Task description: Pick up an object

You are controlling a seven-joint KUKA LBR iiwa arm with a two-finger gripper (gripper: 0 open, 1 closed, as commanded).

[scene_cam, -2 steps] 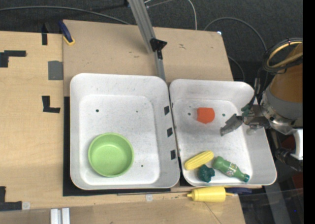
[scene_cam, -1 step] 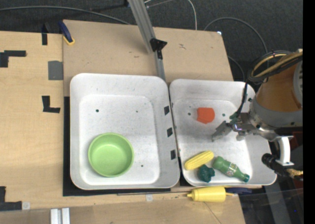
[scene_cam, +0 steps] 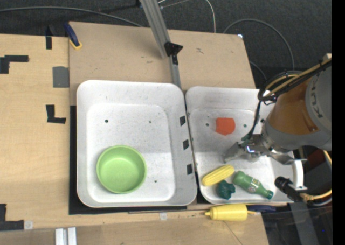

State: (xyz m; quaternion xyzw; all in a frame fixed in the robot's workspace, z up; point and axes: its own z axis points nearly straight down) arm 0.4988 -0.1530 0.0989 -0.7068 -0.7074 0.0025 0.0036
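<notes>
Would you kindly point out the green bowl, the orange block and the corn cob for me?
green bowl (scene_cam: 121, 169): camera view, inner floor of the bowl.
orange block (scene_cam: 225, 126): camera view, middle of its top face.
corn cob (scene_cam: 218, 175): camera view, middle of the yellow cob.

Even overhead light, soft shadows, bright white bins (scene_cam: 129, 90), slightly grainy
</notes>
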